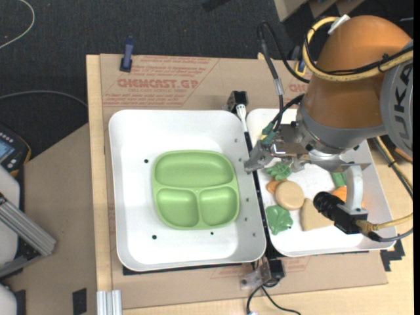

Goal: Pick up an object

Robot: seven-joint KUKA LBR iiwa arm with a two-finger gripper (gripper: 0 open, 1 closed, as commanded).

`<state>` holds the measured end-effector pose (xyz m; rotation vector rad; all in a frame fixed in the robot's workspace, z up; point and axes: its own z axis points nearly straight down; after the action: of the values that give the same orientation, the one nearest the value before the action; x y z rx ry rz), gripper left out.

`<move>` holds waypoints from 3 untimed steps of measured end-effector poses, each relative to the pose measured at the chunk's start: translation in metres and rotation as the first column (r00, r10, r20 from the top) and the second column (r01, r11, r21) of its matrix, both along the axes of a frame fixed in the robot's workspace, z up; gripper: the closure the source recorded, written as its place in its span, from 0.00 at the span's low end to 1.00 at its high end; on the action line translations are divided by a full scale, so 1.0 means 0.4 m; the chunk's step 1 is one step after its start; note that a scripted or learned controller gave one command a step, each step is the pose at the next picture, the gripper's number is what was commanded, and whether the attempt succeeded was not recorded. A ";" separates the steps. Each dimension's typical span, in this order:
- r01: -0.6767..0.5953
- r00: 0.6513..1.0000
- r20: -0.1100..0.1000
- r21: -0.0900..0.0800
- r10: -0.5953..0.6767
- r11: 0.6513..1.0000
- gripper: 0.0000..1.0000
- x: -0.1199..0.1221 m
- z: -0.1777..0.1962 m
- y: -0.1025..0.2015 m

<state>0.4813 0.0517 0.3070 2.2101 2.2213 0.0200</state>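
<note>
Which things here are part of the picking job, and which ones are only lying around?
Part of the job:
- arm
- right bin
- round tan piece
- green leafy piece
- pale wedge piece
- orange piece

Only lying around:
- left bin
- green divided plate
- blue clip
- cardboard sheet

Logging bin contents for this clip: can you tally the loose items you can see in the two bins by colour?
Green: 4, the divided plate in the left bin, plus three small pieces in the right bin
Tan: 2
Orange: 1
Total: 7 visible; the arm may hide more.
</note>
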 end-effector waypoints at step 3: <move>-0.004 1.000 -0.023 -0.004 0.004 1.000 0.00 -0.010 0.147 0.440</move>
<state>0.4772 0.2279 0.3658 2.2146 2.2356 -0.0092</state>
